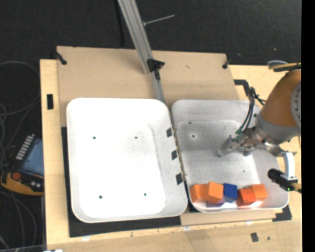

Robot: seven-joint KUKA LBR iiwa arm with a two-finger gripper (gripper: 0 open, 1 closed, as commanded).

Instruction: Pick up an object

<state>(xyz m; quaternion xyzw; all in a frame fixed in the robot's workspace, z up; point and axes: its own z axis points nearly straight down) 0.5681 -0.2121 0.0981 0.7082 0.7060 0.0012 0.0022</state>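
No text, label, brand, number or sign can be read anywhere on the bench, bins or blocks.

Four small blocks sit in a row along the near wall of the right bin (210, 112). First an orange block (199, 191), with a second orange block (215, 191) pressed against it, slightly turned. Next comes a blue block (230, 191), then another orange block (251, 194) toward the bin's right corner.
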